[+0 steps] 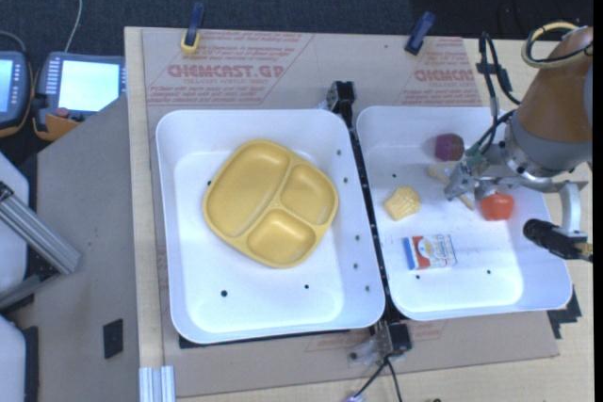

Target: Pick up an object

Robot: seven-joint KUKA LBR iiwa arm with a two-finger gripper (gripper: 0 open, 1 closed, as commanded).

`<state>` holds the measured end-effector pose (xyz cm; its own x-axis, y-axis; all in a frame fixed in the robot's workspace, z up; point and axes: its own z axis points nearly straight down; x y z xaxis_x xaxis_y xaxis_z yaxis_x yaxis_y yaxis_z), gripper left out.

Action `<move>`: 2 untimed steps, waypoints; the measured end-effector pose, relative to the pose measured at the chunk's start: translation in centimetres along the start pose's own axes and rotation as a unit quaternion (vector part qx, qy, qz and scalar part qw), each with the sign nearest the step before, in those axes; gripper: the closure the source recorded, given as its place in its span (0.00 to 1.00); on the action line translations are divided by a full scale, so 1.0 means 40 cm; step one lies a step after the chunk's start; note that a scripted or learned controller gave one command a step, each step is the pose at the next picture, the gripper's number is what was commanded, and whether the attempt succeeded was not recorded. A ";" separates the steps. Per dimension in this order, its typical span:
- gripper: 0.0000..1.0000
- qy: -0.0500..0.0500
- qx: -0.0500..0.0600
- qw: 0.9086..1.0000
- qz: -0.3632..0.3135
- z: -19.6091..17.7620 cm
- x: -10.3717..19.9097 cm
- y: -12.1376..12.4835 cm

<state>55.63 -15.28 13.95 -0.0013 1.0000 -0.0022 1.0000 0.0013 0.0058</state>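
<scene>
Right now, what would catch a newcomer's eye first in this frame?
The big yellow divided plate lies alone in the left bin. In the right bin the grey arm's pincer hangs low among small items: a purple ball, a red piece, a yellow wedge and a small printed packet.

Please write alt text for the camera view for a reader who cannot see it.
A grey robot arm's gripper hangs low in the right white bin among an orange-red item, a purple item, a yellow piece and a small packet. The left bin holds a yellow divided plate.
</scene>
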 end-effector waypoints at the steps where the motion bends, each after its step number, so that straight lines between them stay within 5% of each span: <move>1: 1.00 0.000 0.000 1.000 0.000 -0.108 -0.005 0.002; 2: 1.00 0.000 -0.001 1.000 0.000 -0.242 -0.006 0.006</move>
<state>55.81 -15.49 23.63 -0.0018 1.0000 -0.0027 1.0000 0.0018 0.0076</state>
